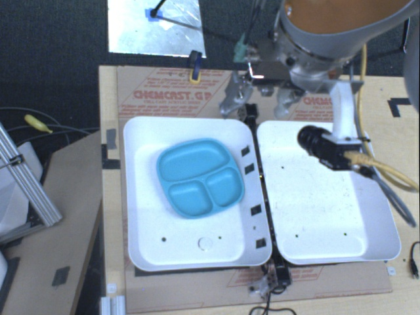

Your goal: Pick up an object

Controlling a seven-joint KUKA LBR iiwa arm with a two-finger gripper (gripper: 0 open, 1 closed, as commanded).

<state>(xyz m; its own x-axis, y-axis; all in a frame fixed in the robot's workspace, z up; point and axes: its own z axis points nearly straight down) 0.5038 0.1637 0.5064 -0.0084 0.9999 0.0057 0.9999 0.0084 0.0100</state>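
Two shallow white plastic bins sit side by side on a flat brown cardboard sheet (172,89) that covers the wooden bench (69,195). The left bin (141,241) holds a blue three-compartment plastic plate (199,176), lying flat near the bin's middle, its two smaller compartments toward the near edge and its large one toward the far edge. The right bin (328,238) lies just beside the left one, their inner rims meeting along a central seam. The two-finger metal gripper (257,104) hangs above the far end of that seam; the plate lies below and left of the fingers (233,100), well apart from them. A black cylindrical unit (323,146) on the arm sits right of the fingers, over the right bin's far part.
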